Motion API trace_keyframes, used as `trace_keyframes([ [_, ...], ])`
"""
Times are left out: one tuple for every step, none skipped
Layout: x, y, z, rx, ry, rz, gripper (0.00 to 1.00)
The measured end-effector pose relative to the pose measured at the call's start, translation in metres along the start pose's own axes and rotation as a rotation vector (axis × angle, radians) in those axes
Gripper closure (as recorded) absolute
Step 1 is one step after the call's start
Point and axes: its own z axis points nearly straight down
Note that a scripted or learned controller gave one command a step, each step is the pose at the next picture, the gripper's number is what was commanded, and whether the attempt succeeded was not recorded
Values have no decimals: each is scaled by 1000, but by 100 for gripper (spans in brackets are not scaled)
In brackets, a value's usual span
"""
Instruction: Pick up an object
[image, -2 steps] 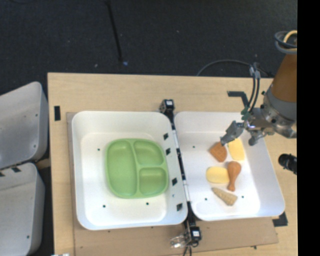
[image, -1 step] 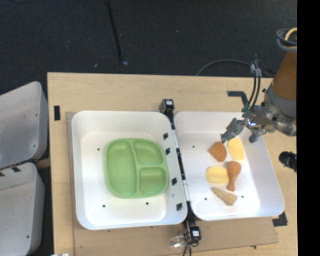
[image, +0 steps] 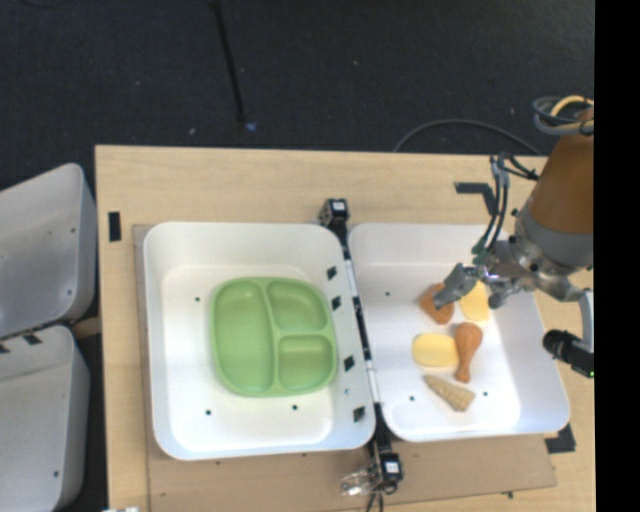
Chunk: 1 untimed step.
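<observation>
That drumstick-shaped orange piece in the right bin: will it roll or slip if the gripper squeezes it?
The drumstick looks like smooth, rigid toy plastic, so probably stiff and light. Its rounded head and thin shank suggest it may pivot or squirt out. The yellow piece touching it would likely get nudged too.

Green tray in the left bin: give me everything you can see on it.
The green tray is a pale green divided plate that looks like plastic, with rounded corners and three compartments: one long one along its left side and two smaller ones stacked on the right. Nothing lies in them. It lies flat, right way up, slightly rotated, near the middle of the left bin, resting on that bin's floor, touching nothing else.
</observation>
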Motion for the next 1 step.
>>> trace_keyframes([
  [8, 6, 54, 0, 1, 2, 0],
])
